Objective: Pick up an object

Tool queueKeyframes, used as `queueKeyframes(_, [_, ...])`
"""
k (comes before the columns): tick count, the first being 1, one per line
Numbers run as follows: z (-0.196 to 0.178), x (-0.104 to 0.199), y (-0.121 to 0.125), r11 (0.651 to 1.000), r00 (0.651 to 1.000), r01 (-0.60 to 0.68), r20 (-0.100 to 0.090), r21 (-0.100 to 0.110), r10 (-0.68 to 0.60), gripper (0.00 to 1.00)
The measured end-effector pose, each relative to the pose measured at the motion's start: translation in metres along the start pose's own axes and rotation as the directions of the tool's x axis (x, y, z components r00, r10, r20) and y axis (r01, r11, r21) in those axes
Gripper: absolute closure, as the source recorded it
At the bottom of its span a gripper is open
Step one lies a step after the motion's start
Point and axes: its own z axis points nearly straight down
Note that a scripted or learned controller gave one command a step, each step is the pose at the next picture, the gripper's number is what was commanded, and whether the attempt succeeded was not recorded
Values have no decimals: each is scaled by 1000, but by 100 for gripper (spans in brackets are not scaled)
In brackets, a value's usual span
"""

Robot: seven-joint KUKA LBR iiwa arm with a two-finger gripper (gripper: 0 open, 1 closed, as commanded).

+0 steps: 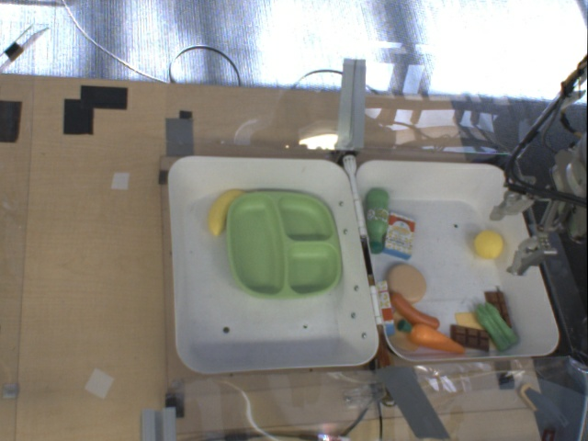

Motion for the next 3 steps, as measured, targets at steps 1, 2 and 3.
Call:
queueKeyframes(1, [118,-6,54,996,995,-94,-11,-4,94,0])
queueKeyframes(2, [178,-2,85,979,979,-206,11,0,206,0])
queueKeyframes(3, [122,-117,36,967,967,-253,9,-1,253,0])
